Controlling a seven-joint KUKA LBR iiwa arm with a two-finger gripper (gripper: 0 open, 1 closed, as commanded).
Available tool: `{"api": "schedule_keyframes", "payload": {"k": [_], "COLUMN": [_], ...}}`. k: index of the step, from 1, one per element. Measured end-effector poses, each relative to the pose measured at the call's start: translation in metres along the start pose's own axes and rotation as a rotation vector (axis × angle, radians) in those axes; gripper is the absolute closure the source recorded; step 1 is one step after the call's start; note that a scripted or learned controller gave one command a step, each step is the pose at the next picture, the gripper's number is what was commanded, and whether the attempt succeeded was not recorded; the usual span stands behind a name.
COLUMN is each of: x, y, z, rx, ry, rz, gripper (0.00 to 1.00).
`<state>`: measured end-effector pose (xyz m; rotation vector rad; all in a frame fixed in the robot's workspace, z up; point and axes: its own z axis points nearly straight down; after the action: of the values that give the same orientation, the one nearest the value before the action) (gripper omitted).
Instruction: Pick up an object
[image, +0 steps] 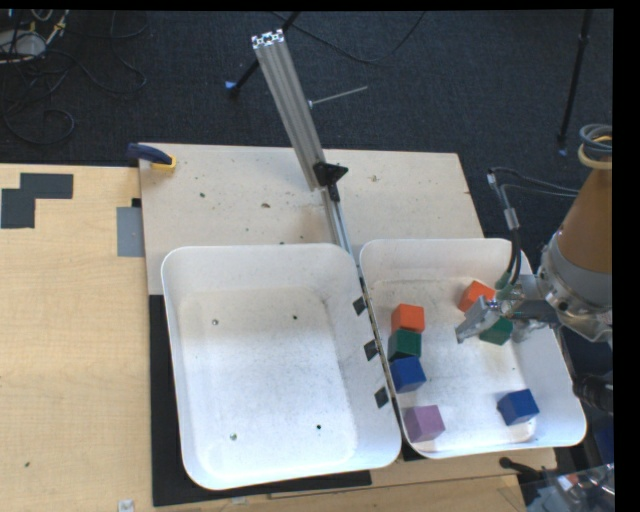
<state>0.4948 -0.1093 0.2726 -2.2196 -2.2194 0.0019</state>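
Note:
In the right bin (450, 255), my gripper (488, 320) reaches in from the right and hangs low near the bin's right wall. A dark green block (497, 334) lies right against its tip, partly hidden by it. An orange block (476, 295) sits just up and left of the gripper. Along the bin's left wall stand an orange cube (407, 318), a green cube (404, 344) and a blue cube (407, 374) in a row. A purple cube (424, 421) and another blue cube (518, 406) rest near the front.
The left bin (190, 270) stands beside the right one, with a row of black clips (368, 348) on the shared rim. A slanted aluminium beam (295, 110) rises behind the bins. The grey and orange arm (590, 240) occupies the right side.

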Motion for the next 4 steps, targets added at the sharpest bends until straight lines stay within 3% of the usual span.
{"api": "schedule_keyframes", "payload": {"k": [1,3,4], "x": [-0.001,0.000,-0.001], "y": [0.000,0.010,0.014], "z": [0.000,0.117,0.152], "rx": [-0.001,0.008,-0.021], "ry": [0.000,0.001,-0.003], "rz": [0.004,0.001,-0.001], "gripper": [0.00,0.00,0.00]}}
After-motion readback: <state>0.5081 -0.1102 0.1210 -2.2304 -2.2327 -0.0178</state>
